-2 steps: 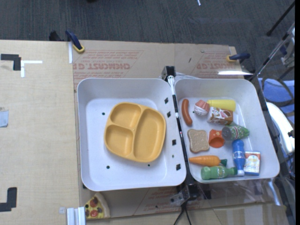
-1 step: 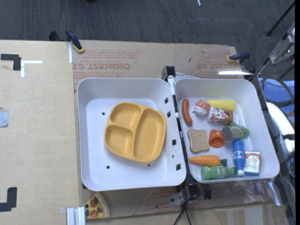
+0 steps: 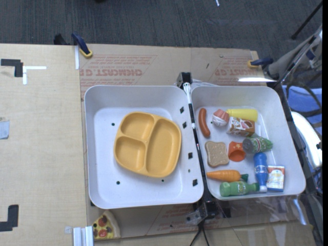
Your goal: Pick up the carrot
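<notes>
Where the two white bins meet, the carrot (image 3: 223, 176) lies on its side near the front of the right bin (image 3: 277, 99), its thin end pointing toward the divider and its leafy end toward a green bottle (image 3: 238, 188) that lies just in front of it, close enough that the two seem to touch. A slice of bread (image 3: 217, 154) sits just behind the carrot, and an orange cup (image 3: 236, 151) stands beside the bread. A blue bottle (image 3: 260, 171) lies to the carrot's right, with a small juice carton (image 3: 275, 178) beyond it. Farther back are a sausage (image 3: 204, 122), a yellow bottle (image 3: 242, 114) and a few more packets. The left bin (image 3: 97, 137) holds a yellow divided plate (image 3: 147, 144). I cannot tell how the gripper stands.
</notes>
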Tool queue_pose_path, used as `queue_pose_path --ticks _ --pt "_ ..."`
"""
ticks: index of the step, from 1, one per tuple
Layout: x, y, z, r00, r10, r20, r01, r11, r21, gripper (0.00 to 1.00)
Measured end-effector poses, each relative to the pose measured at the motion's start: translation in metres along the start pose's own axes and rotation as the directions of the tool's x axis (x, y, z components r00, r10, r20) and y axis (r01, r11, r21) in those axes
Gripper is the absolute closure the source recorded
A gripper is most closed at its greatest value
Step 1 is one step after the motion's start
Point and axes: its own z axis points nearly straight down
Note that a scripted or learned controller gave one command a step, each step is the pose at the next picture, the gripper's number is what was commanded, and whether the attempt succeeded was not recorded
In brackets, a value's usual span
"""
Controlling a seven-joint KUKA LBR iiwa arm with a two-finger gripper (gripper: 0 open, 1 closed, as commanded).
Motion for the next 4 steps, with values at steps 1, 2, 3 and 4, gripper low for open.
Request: queue_pose_path --ticks 1,2,3,4 --pt "0.0 0.0 0.0 1.0 -0.001 0.0 0.001 1.0 0.0 0.0" --pt "0.0 0.002 -0.007 1.0 -0.006 0.005 0.006 1.0 0.0 1.0" --pt "0.0 0.002 -0.007 1.0 -0.006 0.005 0.006 1.0 0.001 0.0" --pt "-0.001 0.005 -0.013 1.0 -0.011 0.01 0.011 1.0 0.002 1.0"
